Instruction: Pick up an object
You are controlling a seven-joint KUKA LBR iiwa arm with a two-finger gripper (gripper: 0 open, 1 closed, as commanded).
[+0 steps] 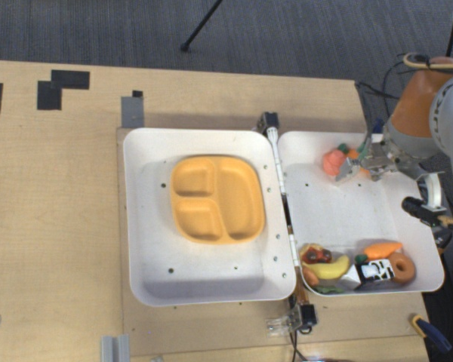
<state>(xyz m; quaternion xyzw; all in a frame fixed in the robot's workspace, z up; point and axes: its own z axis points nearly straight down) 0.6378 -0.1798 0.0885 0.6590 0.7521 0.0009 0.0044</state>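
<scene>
Tabletop (60,225): pale wood, carrying 2 shallow white bins side by side at centre and right of the frame.
Left bin (147,277): holds 1 yellow-orange divided tray (215,200), lying flat near its middle with 3 compartments, all bare.
Right bin (347,210): holds the loose items; most have gathered along its lower edge, likely because the bin slopes that way.
Lower cluster: a banana (330,269), a dark red item (315,255) just above it, an orange carrot-like piece (382,250), a black-and-white block (374,271) and a brown doughnut (402,268), all touching or nearly so.
Task's thing: a pink-orange soft toy (334,162) sits apart in the upper part of the right bin, the easiest candidate since nothing crowds it.
Arm (430,111): enters from the right, wrist angled down toward the upper right bin.
Tool (368,163): low over the bin floor just right of the pink-orange soft toy, seemingly touching it; I cannot tell how the tool is set, and nothing shows the toy gripped.
Step in hand: probably closing in for the grasp.
Risk: the toy could be nudged left rather than caught.
</scene>
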